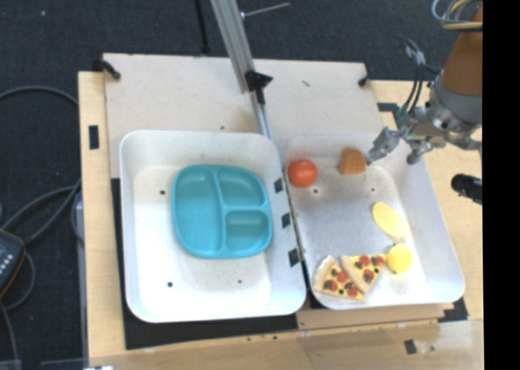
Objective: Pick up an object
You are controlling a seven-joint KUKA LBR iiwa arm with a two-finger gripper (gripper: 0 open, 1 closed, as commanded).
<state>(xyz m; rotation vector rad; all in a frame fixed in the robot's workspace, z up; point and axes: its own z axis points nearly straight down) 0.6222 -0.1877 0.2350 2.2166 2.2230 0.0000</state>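
The right bin (426, 222) holds a red tomato (302, 172), a brown bread-like piece (352, 163), a pale yellow oblong piece (389, 219), a small yellow lemon (399, 258) and two pizza slices (349, 275). My gripper (397, 151) hangs over the bin's far right corner, just right of the brown piece. It is open, its two fingers spread apart with nothing between them. One fingertip (379, 150) lies close to the brown piece without clearly touching it.
The left bin (146, 279) carries a blue divided plate (221, 211). A slanted metal post (231, 27) rises from between the bins at the back. Cables hang by the arm's wrist (418, 88) at the right.
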